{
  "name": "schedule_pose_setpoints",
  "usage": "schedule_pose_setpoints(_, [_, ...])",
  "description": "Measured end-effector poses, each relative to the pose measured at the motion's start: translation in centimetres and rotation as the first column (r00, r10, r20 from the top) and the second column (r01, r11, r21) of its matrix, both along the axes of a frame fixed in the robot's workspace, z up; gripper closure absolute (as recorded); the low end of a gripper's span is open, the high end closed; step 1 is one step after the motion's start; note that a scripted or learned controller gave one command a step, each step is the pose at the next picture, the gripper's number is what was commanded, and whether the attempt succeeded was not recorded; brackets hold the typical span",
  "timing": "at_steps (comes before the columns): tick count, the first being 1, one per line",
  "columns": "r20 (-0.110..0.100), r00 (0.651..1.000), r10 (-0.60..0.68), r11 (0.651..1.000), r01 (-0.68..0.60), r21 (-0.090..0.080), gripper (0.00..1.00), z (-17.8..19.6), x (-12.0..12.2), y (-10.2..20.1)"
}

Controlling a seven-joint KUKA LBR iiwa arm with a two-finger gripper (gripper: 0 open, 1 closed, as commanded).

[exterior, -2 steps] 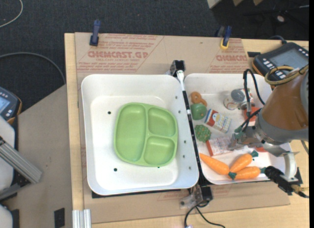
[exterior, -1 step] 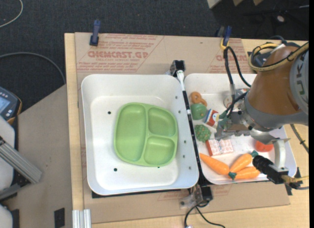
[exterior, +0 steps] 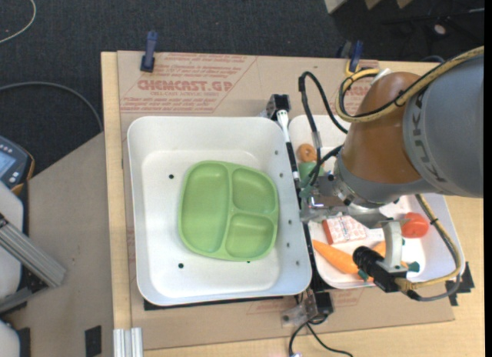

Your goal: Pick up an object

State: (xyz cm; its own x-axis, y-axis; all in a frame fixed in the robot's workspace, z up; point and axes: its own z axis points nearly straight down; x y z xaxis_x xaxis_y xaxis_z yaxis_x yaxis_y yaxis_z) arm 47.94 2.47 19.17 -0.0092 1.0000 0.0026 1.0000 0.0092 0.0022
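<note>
While the arm (exterior: 400,132) is reaching in from the right and hanging low over the right bin (exterior: 344,279), we are finding the loose objects that could be picked up all lying in that bin. Nearest the gripper (exterior: 318,207) we are seeing a small red-and-white carton (exterior: 347,230) lying flat just below the wrist. A toy carrot (exterior: 334,255) is lying just in front of the carton, slanting toward the bin's near edge. A red-orange piece (exterior: 415,226) is sitting further right, near the bin's right side and partly hidden by the arm.

At the far-left side of the same bin we are making out a small brown ball (exterior: 307,151) and, just below it, a green item (exterior: 308,171) too covered for us to name. The gripper itself is tucked under the grey and orange wrist near the bin's left wall. We are not able to tell whether it is open or closed, nor whether anything is in its grasp.

Moving outward, we are looking at the left bin (exterior: 146,194), which is holding a green divided plate (exterior: 228,209) lying flat near its middle, well apart from the gripper. Both bins are resting side by side on a brown printed board (exterior: 184,82), and a blue clamp (exterior: 148,50) is sitting at the board's far-left corner.
</note>
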Motion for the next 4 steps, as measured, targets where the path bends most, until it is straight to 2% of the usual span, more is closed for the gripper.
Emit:
schedule_pose_setpoints(1, [0.005, 1.000, -0.001, 1.000, 0.001, 0.001, 1.00, 7.1, 0.1, 5.0])
schedule_pose_setpoints(2, [0.019, 1.000, -0.010, 1.000, 0.010, -0.001, 1.00, 24.8, 2.3, 1.2])
schedule_pose_setpoints(3, [-0.012, 1.000, -0.004, 1.000, 0.004, -0.003, 1.00, 16.6, -0.2, 5.9])
schedule_pose_setpoints(4, [0.000, 1.000, -0.007, 1.000, 0.007, -0.003, 1.00, 18.0, 0.0, 5.7])
